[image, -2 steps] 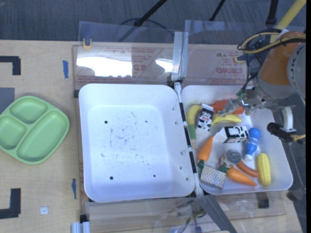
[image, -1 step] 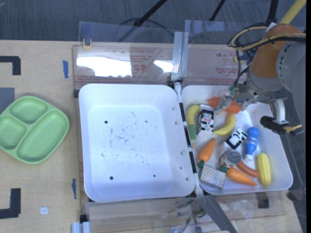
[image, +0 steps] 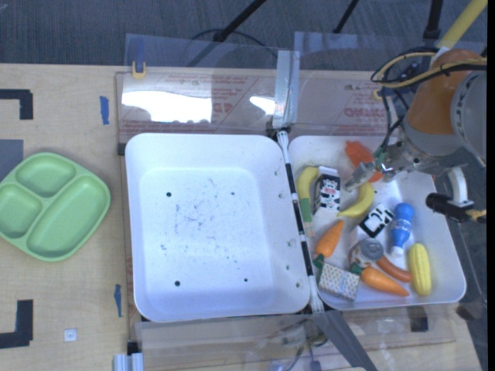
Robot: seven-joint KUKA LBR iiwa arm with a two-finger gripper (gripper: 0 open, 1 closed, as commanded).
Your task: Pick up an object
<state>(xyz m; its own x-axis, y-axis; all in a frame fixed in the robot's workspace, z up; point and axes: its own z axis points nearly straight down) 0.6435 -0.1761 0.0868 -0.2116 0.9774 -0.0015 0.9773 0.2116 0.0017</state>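
Note:
The right bin [image: 448, 288] holds several toys: a green-yellow banana [image: 307, 182], a black-and-white carton [image: 329, 192], a second banana [image: 360, 201], an orange piece [image: 357, 153], a carrot [image: 330, 238], a black-and-white block [image: 377, 221], a blue-and-white bottle [image: 401, 226], a corn cob [image: 420, 267], another carrot [image: 383, 278] and a patterned box [image: 339, 281]. My gripper [image: 366, 175] hangs low over the bin's back part, just above the second banana and right of the carton. I see nothing clearly held.
The left bin [image: 209, 230] lies beside the right one, with a ridge between them. A green divided plate [image: 50, 205] rests on the bench at far left. Clear plastic walls [image: 232, 99] stand behind both bins. Cables loop above the arm's wrist [image: 433, 103].

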